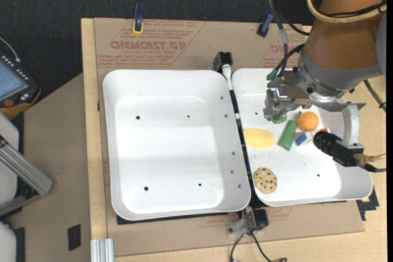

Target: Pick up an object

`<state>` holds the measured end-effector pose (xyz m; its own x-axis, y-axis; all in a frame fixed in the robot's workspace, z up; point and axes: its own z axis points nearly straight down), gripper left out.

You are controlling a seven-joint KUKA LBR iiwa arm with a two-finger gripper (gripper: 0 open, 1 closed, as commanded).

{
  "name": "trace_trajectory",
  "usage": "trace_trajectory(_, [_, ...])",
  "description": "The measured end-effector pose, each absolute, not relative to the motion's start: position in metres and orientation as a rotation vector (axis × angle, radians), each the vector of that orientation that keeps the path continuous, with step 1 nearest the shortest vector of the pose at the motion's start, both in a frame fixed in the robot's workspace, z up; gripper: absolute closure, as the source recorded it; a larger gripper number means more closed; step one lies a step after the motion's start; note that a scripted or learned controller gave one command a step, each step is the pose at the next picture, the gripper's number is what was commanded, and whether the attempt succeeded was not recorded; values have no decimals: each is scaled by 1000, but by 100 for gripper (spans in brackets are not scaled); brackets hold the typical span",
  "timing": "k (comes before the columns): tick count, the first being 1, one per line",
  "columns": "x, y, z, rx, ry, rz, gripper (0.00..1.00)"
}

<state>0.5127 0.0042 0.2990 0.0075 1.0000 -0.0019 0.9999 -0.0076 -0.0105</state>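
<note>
White bins on brown cardboard, dark carpet around.
My claw (274, 112) hangs over the right bin (344, 184), grip unclear; beside it lie orange ball (308, 121), green block (287, 135), yellow lump (259, 138).

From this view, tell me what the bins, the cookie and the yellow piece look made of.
Bins: thin moulded plastic, it seems; glossy white, rounded corners, soft glare. Cookie: tan disc with dark specks, matte; whether toy or real I cannot tell. Yellow piece: smooth, evenly coloured, faint sheen, probably plastic or rubber toy food.
</note>
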Motion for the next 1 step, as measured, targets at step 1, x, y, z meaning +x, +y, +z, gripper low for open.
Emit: trace_trajectory(1, [524, 57, 374, -2219, -2232, -14, 100])
